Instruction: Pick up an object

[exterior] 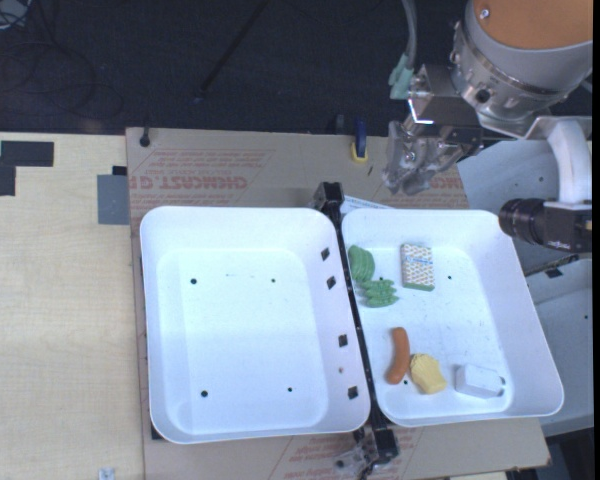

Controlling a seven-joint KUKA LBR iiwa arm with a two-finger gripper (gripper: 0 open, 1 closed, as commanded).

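My gripper (pixel 412 176) hangs above the back rim of the right bin (pixel 525 298), with nothing between its fingers. Inside that bin lie a green leafy toy (pixel 368 276) near the left wall, a checkered pale block (pixel 417 265), an orange carrot-like piece (pixel 397 355), a yellow lump (pixel 427 374) and a white block (pixel 478 380) at the front. All of these lie below and in front of the gripper, apart from it.
The left bin (pixel 165 268) sits beside the right one, joined by a black clip strip (pixel 340 308). A brown cardboard sheet (pixel 230 168) lies under both bins. Pale bench surface (pixel 50 308) extends to the left.
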